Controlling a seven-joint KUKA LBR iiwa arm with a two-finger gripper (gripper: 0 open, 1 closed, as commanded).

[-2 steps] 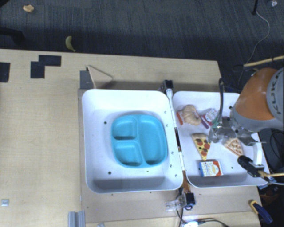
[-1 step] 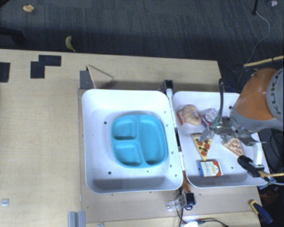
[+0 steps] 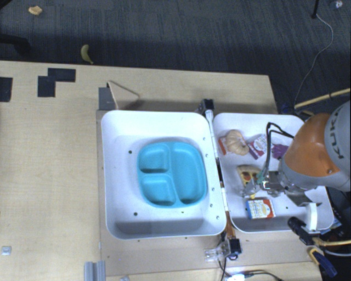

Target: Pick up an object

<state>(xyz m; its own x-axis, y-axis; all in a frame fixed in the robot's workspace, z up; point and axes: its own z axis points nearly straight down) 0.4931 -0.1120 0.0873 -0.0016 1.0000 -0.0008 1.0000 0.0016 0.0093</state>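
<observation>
Just below the jaws (image 3: 255,187) lies a small carton (image 3: 259,208).

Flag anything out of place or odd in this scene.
Two small objects lie off the bench on the dark floor: a yellow banana-like piece and a tan scrap. Inside the bins nothing looks spilled or damaged.

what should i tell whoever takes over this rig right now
Pincer: low in the right bin, among the items; whether it is open or shut cannot be told, and nothing is seen held.
Things: in the right bin lie a beige lumpy item, a purple packet and a small blue and orange carton. The left bin holds a blue divided tray.
Done: no pick confirmed.
Left: grasp one object and lift it.
</observation>
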